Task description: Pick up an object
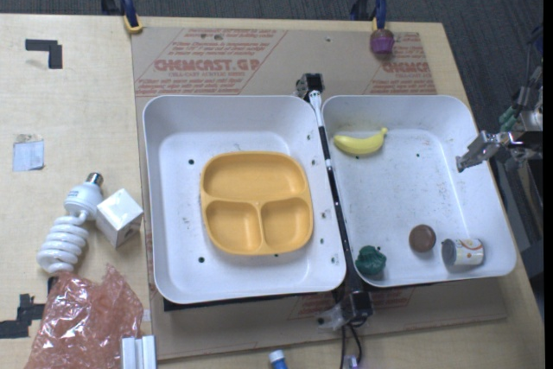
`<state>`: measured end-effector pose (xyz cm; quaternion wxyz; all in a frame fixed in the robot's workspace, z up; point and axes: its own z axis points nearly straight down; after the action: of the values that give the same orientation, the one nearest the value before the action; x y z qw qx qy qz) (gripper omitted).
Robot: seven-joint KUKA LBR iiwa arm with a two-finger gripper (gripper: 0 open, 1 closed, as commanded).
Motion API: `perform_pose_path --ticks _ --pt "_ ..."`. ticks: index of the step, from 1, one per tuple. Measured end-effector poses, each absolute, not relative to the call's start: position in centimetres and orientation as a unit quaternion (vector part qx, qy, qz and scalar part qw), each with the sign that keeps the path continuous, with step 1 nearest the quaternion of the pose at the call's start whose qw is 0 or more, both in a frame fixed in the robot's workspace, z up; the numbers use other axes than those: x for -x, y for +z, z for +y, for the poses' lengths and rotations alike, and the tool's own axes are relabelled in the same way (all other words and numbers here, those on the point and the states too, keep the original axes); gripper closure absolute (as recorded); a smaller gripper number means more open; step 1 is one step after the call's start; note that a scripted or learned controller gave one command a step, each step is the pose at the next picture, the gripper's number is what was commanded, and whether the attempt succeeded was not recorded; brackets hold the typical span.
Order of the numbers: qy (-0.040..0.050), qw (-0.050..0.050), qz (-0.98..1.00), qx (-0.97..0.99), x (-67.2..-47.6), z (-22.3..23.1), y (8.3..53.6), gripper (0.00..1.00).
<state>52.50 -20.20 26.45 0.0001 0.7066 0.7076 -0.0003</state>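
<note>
Our gripper (471, 155) sits over the right rim of the right bin (406, 112), and we cannot tell how it is set; nothing shows in it. Candidates lie in that bin: a banana (360, 142) near the back left, a green piece (371, 262), a brown disc (422, 238) and a cup (463, 252) along the front. We judge the front items risky: crowded against the wall, they could slip or jam a descent.
</note>
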Motion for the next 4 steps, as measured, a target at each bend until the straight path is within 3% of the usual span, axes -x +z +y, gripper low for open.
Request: perform_pose_path --ticks 1,2,3,4 --pt "-0.0002 0.000 0.707 -0.707 -56.2 -22.2 14.7 0.00" --pt "-0.0001 0.000 0.707 -0.707 -55.6 -19.3 9.3 0.00" --pt "-0.0001 0.000 0.707 -0.707 -50.2 -13.6 9.2 0.00" --pt "0.0001 0.000 0.707 -0.708 -47.8 -12.8 10.0 0.00"
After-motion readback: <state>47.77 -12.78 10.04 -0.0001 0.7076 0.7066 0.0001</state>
